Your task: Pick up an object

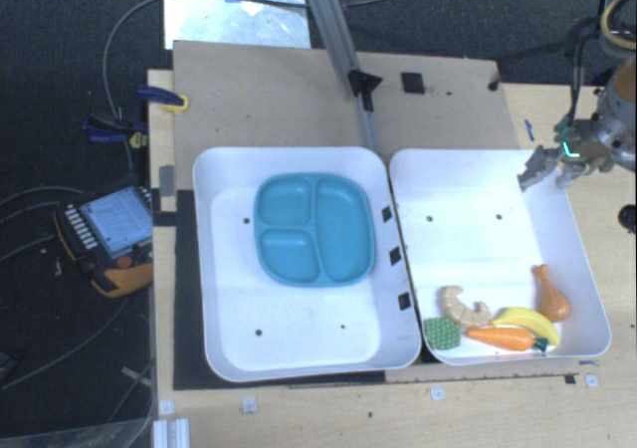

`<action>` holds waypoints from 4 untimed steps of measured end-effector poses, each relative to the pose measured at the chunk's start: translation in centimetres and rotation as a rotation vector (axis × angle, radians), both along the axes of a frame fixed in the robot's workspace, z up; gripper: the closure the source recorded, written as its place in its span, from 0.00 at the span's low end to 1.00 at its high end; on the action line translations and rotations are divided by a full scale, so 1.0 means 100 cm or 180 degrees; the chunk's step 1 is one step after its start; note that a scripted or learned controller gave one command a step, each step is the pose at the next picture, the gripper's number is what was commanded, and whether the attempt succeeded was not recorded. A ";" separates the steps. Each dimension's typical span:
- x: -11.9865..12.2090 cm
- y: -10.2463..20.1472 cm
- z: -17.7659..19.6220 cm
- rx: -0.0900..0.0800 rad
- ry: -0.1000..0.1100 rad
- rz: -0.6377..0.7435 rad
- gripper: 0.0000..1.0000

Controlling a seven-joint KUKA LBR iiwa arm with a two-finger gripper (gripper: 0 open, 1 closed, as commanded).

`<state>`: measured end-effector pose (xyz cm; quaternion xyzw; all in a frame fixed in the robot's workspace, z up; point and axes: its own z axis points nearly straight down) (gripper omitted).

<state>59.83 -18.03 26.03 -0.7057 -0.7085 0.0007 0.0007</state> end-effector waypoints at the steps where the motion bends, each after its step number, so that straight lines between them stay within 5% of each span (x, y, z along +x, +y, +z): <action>1: 0.001 0.000 0.002 -0.0002 -0.0013 0.0002 0.00; 4: 0.007 0.001 -0.140 -0.0002 -0.0007 -0.0009 0.00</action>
